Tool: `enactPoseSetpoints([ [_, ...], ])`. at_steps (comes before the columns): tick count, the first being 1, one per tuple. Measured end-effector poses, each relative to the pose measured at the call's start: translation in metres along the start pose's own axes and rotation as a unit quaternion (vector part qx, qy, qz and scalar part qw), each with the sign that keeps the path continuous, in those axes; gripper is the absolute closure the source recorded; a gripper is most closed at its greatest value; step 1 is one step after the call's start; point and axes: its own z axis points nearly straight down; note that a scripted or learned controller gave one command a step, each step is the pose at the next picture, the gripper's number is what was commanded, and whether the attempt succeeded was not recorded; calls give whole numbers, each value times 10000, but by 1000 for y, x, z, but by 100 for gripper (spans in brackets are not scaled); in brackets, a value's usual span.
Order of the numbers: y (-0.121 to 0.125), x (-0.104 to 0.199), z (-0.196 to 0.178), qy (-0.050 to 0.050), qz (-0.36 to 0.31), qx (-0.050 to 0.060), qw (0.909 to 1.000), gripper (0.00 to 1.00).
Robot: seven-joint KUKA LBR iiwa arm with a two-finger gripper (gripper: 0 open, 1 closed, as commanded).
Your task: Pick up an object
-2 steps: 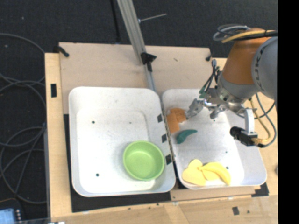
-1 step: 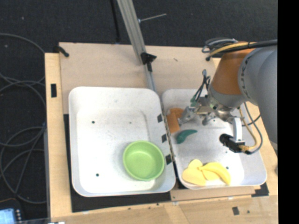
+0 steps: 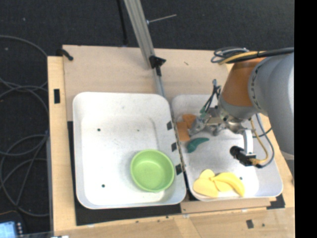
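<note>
Claw: your claw [image 3: 198, 128] is low in the right bin [image 3: 262, 182], near that bin's left wall; the grey arm [image 3: 270, 90] with its orange band [image 3: 237, 86] comes down to it from the right.
Claw state: you cannot tell from this view if it is released or clenched; the metal parts at the tip are too small and too mixed together.
What the claw touches: its tip is just beside an orange-brown object [image 3: 184, 125], on that object's right side; contact is possible, but you cannot confirm it, and you cannot see any object between the tips.
Teal object [image 3: 196, 143]: one piece, lying just below the claw on the floor of the bin, apart from the tip.
Yellow objects [image 3: 219, 184]: a soft yellow heap, lower and a little to the right of the claw, well apart from it; it looks like two or three pieces, the exact number is not clear.
Green bowl [image 3: 152, 169]: one, upright, in the left bin [image 3: 99, 113], to the lower left of the claw, across the wall between the bins.
Bins: two white bins, side by side on the desk [image 3: 109, 66].
Metal post [image 3: 141, 26]: one, slanted, above and to the left of the claw.
</note>
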Motion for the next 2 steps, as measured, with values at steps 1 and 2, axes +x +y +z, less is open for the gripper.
enactPoseSetpoints([
  [1,1,-1,-12,2,25,-21,10000,100],
  [2,-6,-1,-72,39,-15,-15,10000,100],
])
